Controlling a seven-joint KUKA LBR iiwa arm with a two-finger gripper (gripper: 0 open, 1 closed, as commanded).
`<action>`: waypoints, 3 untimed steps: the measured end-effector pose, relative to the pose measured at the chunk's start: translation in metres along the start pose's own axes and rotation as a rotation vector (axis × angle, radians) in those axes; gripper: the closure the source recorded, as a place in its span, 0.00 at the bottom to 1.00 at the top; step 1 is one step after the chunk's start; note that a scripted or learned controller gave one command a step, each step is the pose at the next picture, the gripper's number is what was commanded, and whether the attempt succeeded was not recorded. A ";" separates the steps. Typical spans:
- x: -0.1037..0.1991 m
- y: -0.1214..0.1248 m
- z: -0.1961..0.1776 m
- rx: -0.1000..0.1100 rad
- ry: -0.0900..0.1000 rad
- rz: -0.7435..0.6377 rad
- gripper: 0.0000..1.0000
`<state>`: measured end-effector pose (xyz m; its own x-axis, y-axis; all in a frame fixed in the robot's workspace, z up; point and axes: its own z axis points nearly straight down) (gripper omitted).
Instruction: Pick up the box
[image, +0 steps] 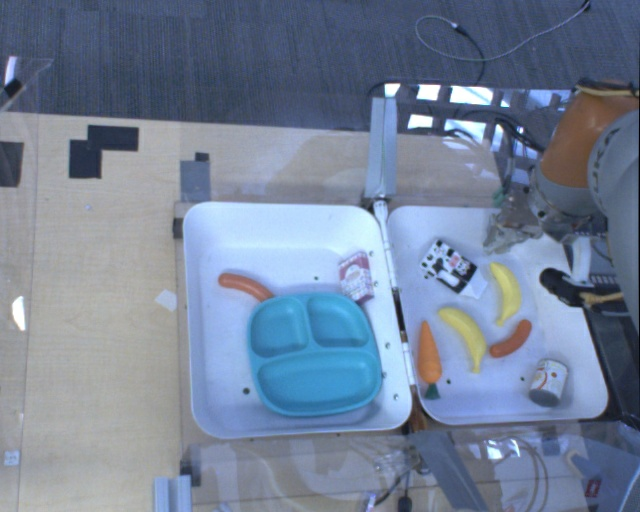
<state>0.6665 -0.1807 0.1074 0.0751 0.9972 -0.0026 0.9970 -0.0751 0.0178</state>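
Your metal gripper (508, 232) is hovering at the right bin's (590, 400) far edge; you cannot tell its opening. The flat black-and-white patterned box (447, 265) is lying nearby, beside two smooth curved bananas (485, 315).

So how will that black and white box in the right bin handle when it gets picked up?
The box looks small and flat, so probably light and rigid. It lies flat, so it is unlikely to roll. Its low profile may give the pincer little to grip, and it could slide on the smooth bin floor.

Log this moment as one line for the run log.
gripper: above right bin's far edge | box: lying in right bin, not gripped | stage: approach
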 end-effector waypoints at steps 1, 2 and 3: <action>-0.012 -0.075 -0.134 0.010 0.000 0.095 1.00; -0.015 -0.099 -0.109 0.013 0.000 0.134 1.00; -0.014 -0.097 -0.120 0.007 0.000 0.129 1.00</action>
<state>0.5664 -0.1873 0.2257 0.2027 0.9793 -0.0005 0.9792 -0.2026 0.0106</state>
